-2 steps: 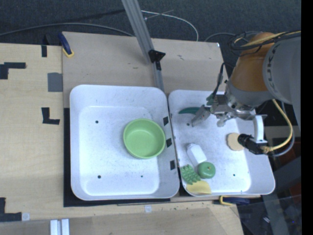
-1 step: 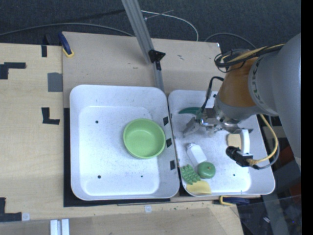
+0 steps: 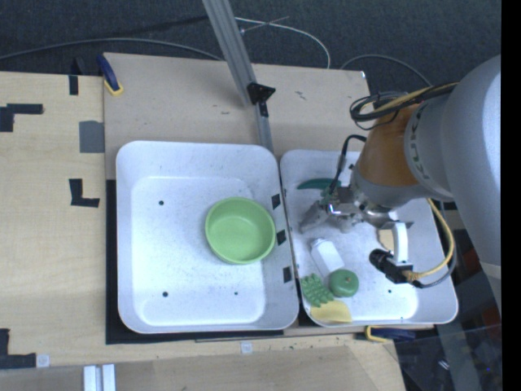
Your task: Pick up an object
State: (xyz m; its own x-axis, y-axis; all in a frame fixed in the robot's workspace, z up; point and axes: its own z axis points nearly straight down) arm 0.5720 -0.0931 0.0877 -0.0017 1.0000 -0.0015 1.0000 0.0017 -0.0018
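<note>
My gripper (image 3: 320, 217) hangs low over the upper left part of the right bin (image 3: 423, 300), under the grey arm with its orange band (image 3: 389, 163). Just below it lies a white cylinder (image 3: 327, 256). A dark green round piece (image 3: 343, 283), a green ridged piece (image 3: 313, 288) and a yellow piece (image 3: 334, 311) lie near the bin's front left corner. A teal object (image 3: 313, 184) sits just above the gripper, partly hidden by the wrist. I see nothing held in the gripper.
A light green bowl (image 3: 240, 230) stands in the left bin (image 3: 155, 177), near its right wall. A grey pole (image 3: 232, 43) slants down to the bins' back edge. Cables loop around the wrist on the right.
</note>
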